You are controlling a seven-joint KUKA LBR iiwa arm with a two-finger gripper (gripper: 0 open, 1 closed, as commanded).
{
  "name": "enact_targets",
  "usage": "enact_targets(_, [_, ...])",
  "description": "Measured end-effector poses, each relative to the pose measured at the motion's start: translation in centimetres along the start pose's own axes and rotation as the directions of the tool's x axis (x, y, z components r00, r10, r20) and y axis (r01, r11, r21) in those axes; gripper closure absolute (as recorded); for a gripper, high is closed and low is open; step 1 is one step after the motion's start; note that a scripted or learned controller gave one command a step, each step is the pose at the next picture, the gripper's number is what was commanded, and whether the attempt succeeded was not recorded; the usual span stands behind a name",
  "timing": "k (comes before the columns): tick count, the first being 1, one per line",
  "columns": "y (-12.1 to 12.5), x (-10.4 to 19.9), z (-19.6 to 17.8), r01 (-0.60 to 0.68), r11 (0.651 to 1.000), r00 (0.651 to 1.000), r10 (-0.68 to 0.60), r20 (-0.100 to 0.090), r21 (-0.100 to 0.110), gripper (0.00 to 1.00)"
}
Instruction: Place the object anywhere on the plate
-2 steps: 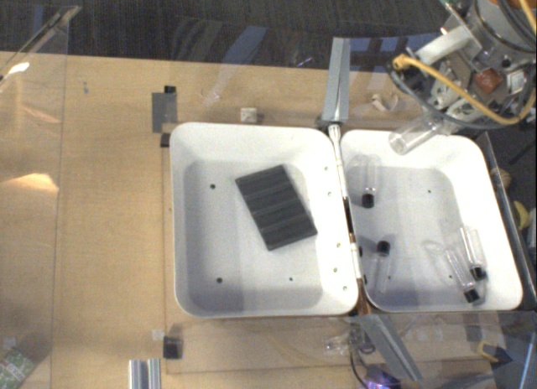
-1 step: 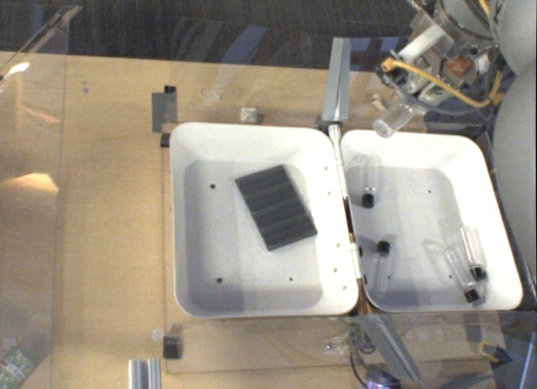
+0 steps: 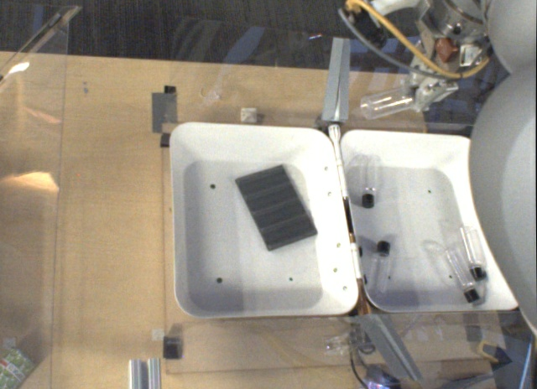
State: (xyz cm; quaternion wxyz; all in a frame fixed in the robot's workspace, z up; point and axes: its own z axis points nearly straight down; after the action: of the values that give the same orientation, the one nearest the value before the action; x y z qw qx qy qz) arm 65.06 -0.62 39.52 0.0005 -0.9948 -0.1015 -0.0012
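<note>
In the camera view, the gripper (image 3: 430, 90) hangs over the bench (image 3: 92, 211) just beyond the far edge of the right bin (image 3: 419, 139), near that bin's far-left corner. Its fingers are pressed onto the right end of a clear tube (image 3: 388, 104), which sticks out to the left, lying almost level with its free end tilted slightly down. The tube sits outside both bins, between the gripper and the grey bar (image 3: 338, 81) that stands at the far end of the seam between them. A yellow cable (image 3: 393, 33) loops above the wrist, and the grey arm (image 3: 508, 203) covers the right bin's right edge.

The plate (image 3: 276, 207), a dark grey ribbed rectangle, lies flat on the floor of the left bin (image 3: 178, 220), a little right of its middle and turned at a slant to the bin's edges. The held tube is well apart from it.

In the right bin, a clear vial (image 3: 367, 179) with a black cap lies near the left wall, another black cap (image 3: 383, 248) sits lower along the same side, and two capped vials (image 3: 470, 260) lie together near the near-right corner.

A small pale cube (image 3: 248, 115) rests on the bench just beyond the left bin's far edge.
</note>
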Motion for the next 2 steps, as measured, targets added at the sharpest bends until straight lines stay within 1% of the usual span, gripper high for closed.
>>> enact_targets(2, [0.0, 0.1, -2.1, 0.003, 1.0, 1.0, -0.003, -0.002, 0.002, 1.0])
